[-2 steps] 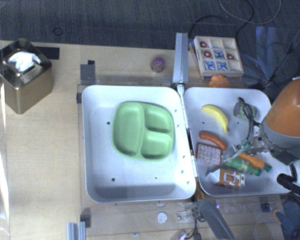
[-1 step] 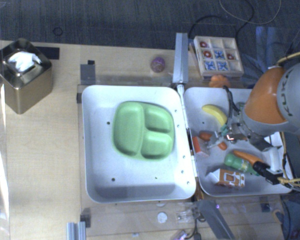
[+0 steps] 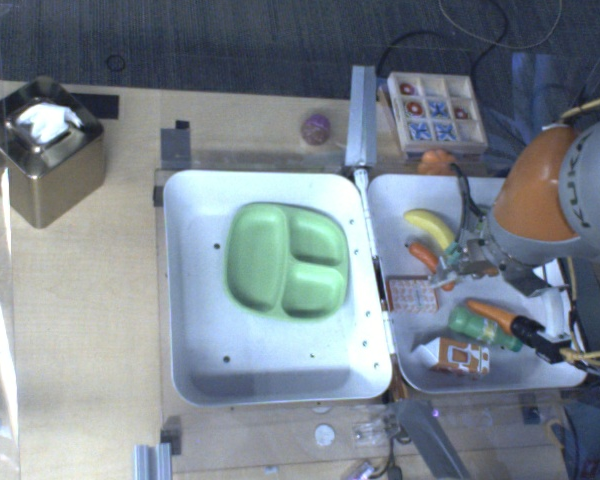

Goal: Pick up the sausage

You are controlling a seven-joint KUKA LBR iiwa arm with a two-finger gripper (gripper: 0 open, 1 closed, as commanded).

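looking down on 2 white bins, we see the gripper (image 3: 464, 258) low in the right bin (image 3: 416, 358), just beside the sausage (image 3: 423, 256), a small orange-red piece lying under the banana (image 3: 429, 228). whether it pinches anything we cannot tell (the wrist hides that). a green divided plate (image 3: 285, 259) sits in the left bin (image 3: 195, 358).
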